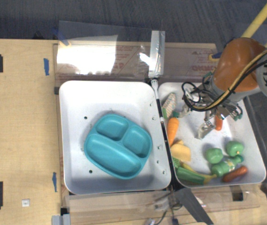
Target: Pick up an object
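Hand low over right bin

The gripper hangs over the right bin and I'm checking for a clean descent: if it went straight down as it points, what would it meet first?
Probably bare bin floor. The gripper points down at an open patch of the right bin, between the carrot and the green pepper. Depth is hard to judge from this slanted view.

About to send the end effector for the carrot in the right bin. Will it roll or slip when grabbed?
The carrot looks like a smooth, tapered plastic toy, so it is probably stiff and light, and may squirt out of a grip near its narrow end. It lies along the right bin's left wall, which may stop it rolling that way but could crowd one finger.
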You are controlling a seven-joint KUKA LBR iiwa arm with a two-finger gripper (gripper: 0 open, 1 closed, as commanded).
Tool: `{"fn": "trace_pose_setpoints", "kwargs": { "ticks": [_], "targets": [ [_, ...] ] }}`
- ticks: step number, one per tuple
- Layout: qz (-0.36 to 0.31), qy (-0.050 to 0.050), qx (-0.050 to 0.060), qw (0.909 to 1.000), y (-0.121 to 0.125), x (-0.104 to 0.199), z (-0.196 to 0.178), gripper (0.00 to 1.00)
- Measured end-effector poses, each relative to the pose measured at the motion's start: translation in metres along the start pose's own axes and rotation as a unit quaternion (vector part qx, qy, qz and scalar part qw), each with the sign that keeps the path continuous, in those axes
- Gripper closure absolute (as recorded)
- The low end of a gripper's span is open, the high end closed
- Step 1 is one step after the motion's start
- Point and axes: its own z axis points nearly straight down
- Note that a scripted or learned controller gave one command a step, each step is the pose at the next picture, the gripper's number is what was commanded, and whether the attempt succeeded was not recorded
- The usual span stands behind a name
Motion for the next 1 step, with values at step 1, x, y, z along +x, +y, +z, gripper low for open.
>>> {"fn": "trace_pose_setpoints", "kwargs": {
  "ticks": [1],
  "targets": [
    [0.000, -0.008, 0.003, 1.0000, -0.0010, -0.0050, -0.0150, 1.00]
  ]
}}
